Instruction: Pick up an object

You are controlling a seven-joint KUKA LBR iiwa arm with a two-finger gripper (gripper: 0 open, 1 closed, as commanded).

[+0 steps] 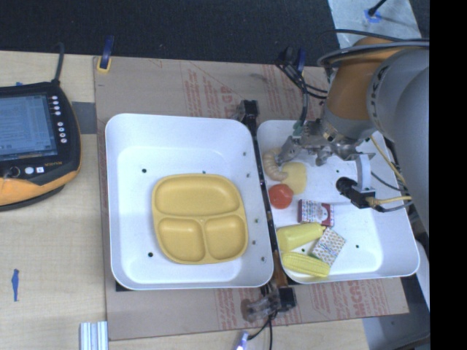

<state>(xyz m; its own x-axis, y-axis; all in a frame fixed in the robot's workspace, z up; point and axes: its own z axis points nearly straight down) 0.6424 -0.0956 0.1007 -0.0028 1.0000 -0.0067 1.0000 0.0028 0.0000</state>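
Observation:
The right bin (394, 250) holds a red tomato-like ball (281, 195), a pale yellow round piece (295, 173), a beige curled shrimp-like piece (273, 166), a red-and-white packet (314, 212), a yellow block (298, 235), a corn cob (306, 265) and a patterned packet (329, 247). My gripper (305, 149) hangs low over the bin's far left corner, just above the pale round piece and the shrimp-like piece. Nothing shows between its fingers.
The left bin (128, 195) carries a yellow three-compartment tray (199, 217). A teach pendant (33, 141) lies on the bench at far left. The grey arm with its orange band (357, 79) fills the upper right, above the right bin's back edge.

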